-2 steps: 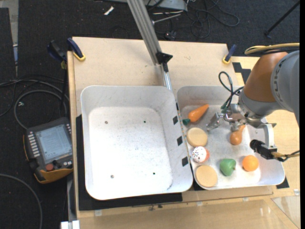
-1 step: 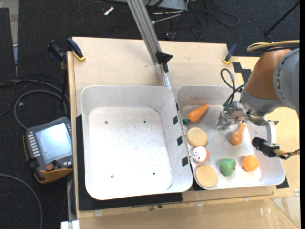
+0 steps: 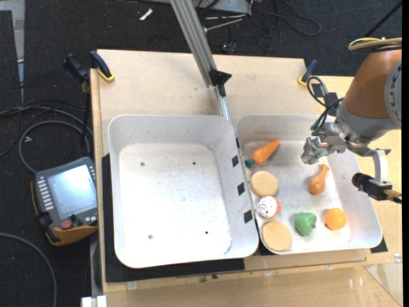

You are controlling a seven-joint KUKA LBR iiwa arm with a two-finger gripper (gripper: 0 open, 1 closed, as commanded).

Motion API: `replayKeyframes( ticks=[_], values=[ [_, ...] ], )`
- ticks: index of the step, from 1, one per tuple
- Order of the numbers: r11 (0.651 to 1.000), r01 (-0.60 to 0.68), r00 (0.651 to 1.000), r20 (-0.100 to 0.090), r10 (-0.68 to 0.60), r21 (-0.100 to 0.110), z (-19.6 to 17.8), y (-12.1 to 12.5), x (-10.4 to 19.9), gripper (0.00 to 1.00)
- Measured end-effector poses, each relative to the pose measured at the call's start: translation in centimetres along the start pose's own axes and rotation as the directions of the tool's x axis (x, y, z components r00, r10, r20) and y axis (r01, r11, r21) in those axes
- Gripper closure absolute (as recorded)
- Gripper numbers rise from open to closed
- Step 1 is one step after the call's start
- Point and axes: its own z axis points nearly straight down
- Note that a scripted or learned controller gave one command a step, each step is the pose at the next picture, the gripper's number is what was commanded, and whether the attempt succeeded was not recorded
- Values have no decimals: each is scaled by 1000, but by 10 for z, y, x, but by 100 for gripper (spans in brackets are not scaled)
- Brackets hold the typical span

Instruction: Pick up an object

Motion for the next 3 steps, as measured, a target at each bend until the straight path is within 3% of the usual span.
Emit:
replayKeyframes(
  ticks=[2, 3],
  values=[
    [1000, 3, 1000, 1, -3, -2, -109, 14, 2, 100],
    [1000, 2, 1000, -1, -2, 3, -121, 15, 2, 100]
  ],
)
